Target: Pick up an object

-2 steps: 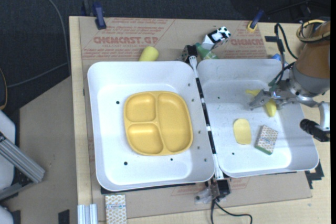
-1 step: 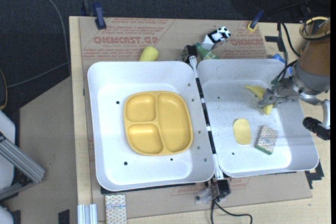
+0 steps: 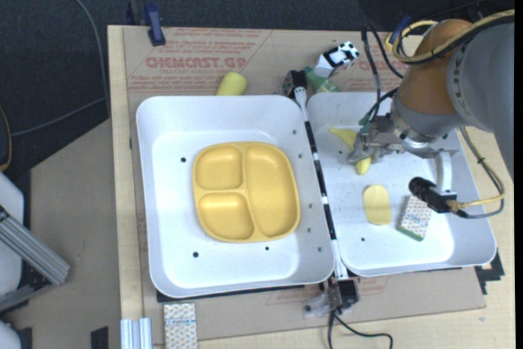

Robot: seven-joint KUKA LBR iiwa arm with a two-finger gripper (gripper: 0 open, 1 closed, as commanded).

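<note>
Inside left bin point(image 3: 155, 127) — yellow divided plate point(image 3: 245, 190); right bin point(image 3: 466, 241) — gripper point(image 3: 368, 145), grip seemingly unclear

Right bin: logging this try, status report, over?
Hand low in right bin. Small yellow piece at fingertips, grasp unconfirmed. Yellow pad, patterned packet lie apart.
</note>
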